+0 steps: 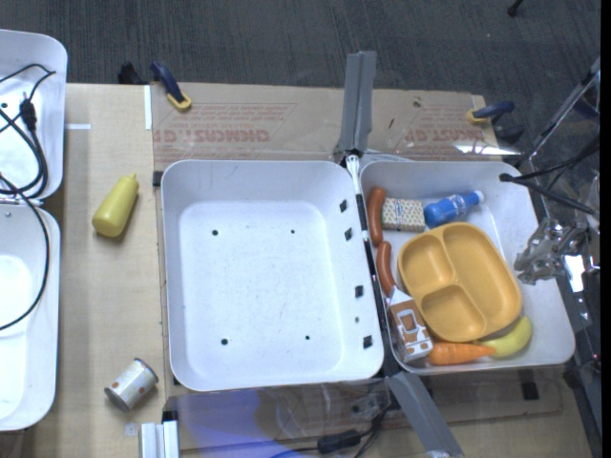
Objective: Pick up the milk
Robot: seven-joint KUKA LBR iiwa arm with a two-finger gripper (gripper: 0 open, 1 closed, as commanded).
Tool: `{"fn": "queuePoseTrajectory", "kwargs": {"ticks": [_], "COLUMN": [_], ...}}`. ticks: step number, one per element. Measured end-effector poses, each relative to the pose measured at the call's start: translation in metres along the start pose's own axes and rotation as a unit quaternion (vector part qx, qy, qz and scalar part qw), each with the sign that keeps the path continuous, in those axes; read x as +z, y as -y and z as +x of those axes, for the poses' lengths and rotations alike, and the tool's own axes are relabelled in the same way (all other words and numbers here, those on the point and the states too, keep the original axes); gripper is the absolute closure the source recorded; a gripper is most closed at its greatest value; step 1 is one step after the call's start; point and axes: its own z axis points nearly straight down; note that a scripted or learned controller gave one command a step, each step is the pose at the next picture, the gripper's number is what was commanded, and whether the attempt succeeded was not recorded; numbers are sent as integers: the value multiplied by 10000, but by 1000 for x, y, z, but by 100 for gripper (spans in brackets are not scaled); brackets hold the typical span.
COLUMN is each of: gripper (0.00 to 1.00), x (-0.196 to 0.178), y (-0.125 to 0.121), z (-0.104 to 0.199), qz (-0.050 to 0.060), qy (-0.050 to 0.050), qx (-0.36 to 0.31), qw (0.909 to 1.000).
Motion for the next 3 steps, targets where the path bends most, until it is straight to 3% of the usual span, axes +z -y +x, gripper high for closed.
{"fn": "queuePoseTrajectory", "kwargs": {"ticks": [1, 2, 3], "gripper": [100, 100, 100], "x": [-6, 110, 20], "y": [-5, -4, -8], "z": [-22, -18, -39], "qz": [-3, 2, 3], "qy": [2, 0, 5], "qx": [-947, 1100, 384], "qw": [9955, 9939, 9993]}}
